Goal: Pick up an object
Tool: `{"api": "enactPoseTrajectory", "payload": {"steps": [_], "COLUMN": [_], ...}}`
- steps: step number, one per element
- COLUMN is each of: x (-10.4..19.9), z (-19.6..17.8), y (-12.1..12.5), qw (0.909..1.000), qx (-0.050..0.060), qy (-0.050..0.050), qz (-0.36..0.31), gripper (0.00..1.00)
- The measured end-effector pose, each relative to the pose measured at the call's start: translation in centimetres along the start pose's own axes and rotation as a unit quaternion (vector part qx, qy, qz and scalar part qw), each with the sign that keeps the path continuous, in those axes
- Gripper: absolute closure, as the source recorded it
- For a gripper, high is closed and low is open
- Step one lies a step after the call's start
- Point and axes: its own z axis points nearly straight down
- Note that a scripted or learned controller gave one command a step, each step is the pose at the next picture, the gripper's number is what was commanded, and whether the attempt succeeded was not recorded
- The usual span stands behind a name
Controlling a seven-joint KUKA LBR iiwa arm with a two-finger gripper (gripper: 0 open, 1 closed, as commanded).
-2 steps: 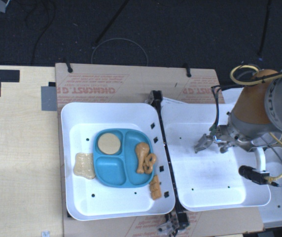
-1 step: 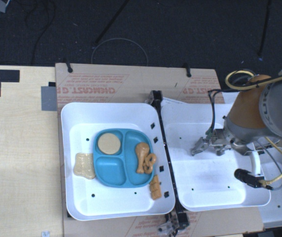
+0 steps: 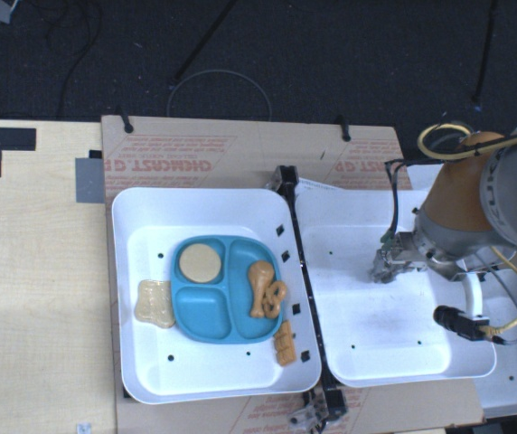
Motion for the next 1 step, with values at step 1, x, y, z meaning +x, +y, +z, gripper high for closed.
{"api": "enactPoseTrajectory", "payload": {"steps": [1], "x": [-1.06], "z": [-5.36], "y": [0.43], "qw": [1.0], "qx": [-0.003], "qy": [-0.001], "qz": [0.001], "gripper": [1.0]}}
